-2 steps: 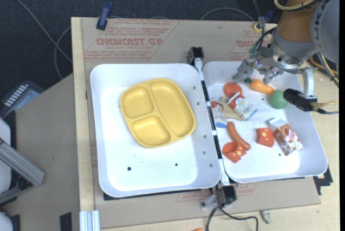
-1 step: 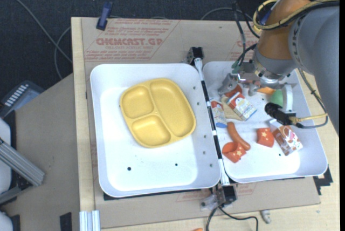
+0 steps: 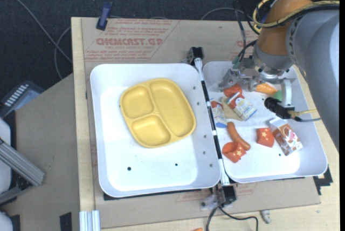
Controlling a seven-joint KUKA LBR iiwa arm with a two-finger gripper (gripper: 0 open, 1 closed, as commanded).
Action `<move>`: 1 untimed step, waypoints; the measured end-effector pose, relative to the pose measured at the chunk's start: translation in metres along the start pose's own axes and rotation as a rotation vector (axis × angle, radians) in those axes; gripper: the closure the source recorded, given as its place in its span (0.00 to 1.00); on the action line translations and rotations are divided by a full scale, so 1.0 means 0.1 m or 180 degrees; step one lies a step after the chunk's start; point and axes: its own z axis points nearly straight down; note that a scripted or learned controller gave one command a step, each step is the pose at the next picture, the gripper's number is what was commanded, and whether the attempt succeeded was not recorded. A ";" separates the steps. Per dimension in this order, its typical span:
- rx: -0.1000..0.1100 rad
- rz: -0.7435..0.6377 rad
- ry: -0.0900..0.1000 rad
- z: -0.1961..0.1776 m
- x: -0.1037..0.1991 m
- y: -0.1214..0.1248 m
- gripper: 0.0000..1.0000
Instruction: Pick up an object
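The right bin (image 3: 307, 165) holds several small toy foods. Among them are a red-orange piece (image 3: 233, 90), an orange piece (image 3: 266, 88), a small white carton (image 3: 246, 109), a sausage (image 3: 238, 136), a red chunk (image 3: 264, 137) and a red and white box (image 3: 289, 140). My gripper (image 3: 241, 78) hangs low over the far part of this bin, just above the red-orange piece. I see nothing clearly held between its fingers.
In the left bin (image 3: 108, 165) lies a yellow divided plate (image 3: 157, 112). A red strawberry-like piece (image 3: 233, 153) and a pale packet (image 3: 217, 113) lie close to the wall between the bins. A blue clip (image 3: 104, 15) rests on the board behind the bins.
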 end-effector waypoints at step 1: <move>-0.0014 -0.0003 -0.0004 -0.11 0.00 0.01 1.00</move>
